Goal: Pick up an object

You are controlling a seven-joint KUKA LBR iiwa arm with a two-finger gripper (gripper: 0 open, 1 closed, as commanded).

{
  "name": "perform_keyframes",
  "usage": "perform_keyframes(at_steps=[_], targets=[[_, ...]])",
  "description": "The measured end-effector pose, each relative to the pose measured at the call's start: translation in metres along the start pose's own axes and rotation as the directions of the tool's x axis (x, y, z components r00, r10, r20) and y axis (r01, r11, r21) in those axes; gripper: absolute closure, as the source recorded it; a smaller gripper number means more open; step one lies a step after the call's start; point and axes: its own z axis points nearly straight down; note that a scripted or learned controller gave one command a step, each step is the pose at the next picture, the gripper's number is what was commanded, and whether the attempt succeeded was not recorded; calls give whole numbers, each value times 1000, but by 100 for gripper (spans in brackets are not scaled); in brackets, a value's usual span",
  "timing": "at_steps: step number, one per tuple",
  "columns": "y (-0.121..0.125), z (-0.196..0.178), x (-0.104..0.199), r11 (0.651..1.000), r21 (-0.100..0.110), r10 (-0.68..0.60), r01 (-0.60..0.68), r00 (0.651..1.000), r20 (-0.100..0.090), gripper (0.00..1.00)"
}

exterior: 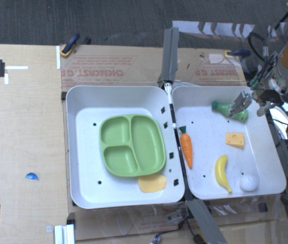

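Hand hangs low over the far edge of the right bin, its fingers touching a green toy vegetable near that bin's far wall; I cannot tell whether they grip it or how far they are parted. From the counter's left: the left bin carries a green divided plate at its middle and a yellow flat piece at its near edge. The right bin carries a carrot along its left wall, a banana, a cheese wedge and a white ball in its near right corner.
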Motion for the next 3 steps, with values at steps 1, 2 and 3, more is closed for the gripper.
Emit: perform_keyframes(at_steps=[1, 2, 3], targets=[[-45, 138, 19, 1000, 0, -29, 29, 1000, -1, 0], [-85, 176, 12, 1000, -1, 8, -8, 1000, -2, 0], [-84, 169, 10, 1000, 2, 13, -13, 1000, -2, 100]])
